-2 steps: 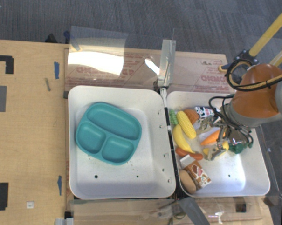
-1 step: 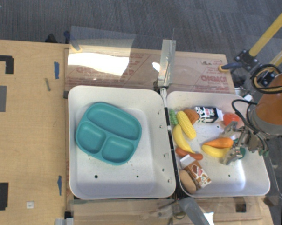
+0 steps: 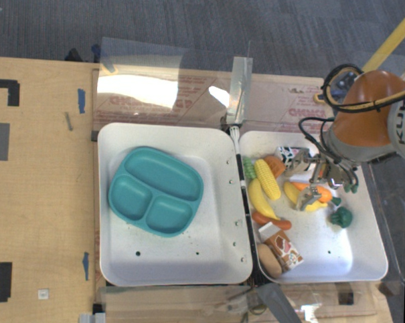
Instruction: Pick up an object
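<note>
camera view: I see the gripper [image 3: 313,196] low in the right bin [image 3: 366,258], over a yellow-orange toy piece [image 3: 307,199] | fingers: I cannot tell apart or together | left of it: corn cob [image 3: 267,178], banana [image 3: 260,199] | green toy [image 3: 341,216] to its right | left bin [image 3: 118,254] holds teal divided plate [image 3: 155,190]

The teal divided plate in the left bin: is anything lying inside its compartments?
Nothing lies in the three compartments of the teal plate; all show bare teal. It rests flat in the left bin, so the bin floor under it is covered and cannot be seen.
</note>
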